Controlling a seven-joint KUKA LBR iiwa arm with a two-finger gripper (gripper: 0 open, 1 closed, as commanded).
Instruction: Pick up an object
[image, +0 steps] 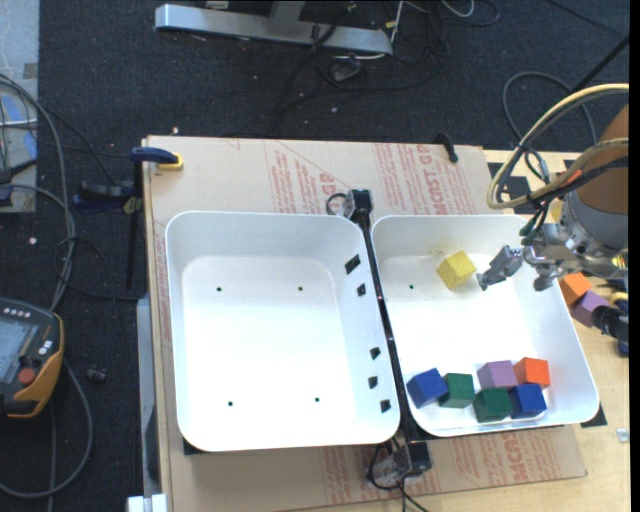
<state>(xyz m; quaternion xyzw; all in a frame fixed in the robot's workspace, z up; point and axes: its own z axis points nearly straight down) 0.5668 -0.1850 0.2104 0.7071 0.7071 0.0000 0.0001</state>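
Nothing had been lifted yet: the tool (515, 268) hung spread and unladen just beside the yellow block (456, 269) in the right bin (575, 370), so the grasp remained undone.

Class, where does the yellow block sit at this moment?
The yellow block lies alone in the right bin, near its far wall, just left of the gripper.

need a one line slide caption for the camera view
KUKA arm's gripper hovers beside a yellow block in the right bin; six colored blocks cluster at its front edge.
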